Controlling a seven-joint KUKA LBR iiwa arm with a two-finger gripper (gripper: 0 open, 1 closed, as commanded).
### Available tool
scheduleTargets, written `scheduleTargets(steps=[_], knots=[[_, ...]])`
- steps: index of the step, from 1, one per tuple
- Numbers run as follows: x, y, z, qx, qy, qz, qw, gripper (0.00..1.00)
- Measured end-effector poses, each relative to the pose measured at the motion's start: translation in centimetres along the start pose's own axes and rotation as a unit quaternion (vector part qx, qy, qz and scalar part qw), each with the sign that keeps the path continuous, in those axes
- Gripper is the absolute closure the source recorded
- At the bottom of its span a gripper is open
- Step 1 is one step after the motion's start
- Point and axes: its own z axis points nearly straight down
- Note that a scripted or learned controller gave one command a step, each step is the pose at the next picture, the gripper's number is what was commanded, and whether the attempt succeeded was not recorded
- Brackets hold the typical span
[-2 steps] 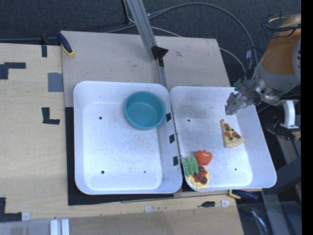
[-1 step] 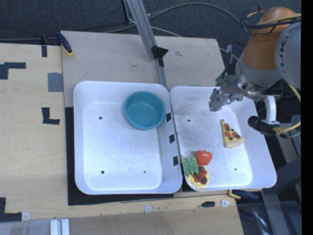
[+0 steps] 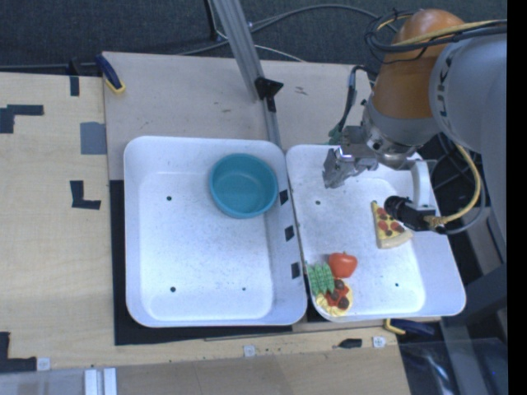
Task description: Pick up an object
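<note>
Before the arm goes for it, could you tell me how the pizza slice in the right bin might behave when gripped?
The pizza slice looks like a flat, rigid toy, so it probably won't flop. Lying flat on the right bin, it offers little edge and may slide rather than lift. It seems light.

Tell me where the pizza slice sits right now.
The pizza slice lies in the right bin, near its right wall, below and right of the gripper and up-right of the tomato.
</note>
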Motion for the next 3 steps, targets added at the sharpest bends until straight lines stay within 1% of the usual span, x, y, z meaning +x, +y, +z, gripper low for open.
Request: scheduleTargets(steps=[2,3], knots=[[8.9,0.3,-0.3,0.000,0.000,0.001,1.0000,1.00],[13.8,0.8,1.1,0.001,0.000,0.001,1.0000,1.00]])
